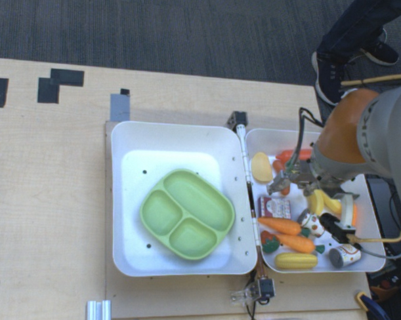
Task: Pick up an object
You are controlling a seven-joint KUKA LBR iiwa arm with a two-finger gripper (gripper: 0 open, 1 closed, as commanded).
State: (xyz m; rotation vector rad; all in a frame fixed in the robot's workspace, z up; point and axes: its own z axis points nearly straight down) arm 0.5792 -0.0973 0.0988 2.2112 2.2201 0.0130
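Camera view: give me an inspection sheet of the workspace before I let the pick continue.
Surface: wooden bench bearing left bin and right bin.
Job's things: right bin holds toy food, including two carrots, a yellow corn cob, a pale lemon and a banana.
Clutter: green divided plate in the left bin.
Grippers: gripper low over the right bin; finger state hidden.
Cables: wires at the bench's front edge; black cable along the arm.
Surroundings: dark carpet; black tape marks.
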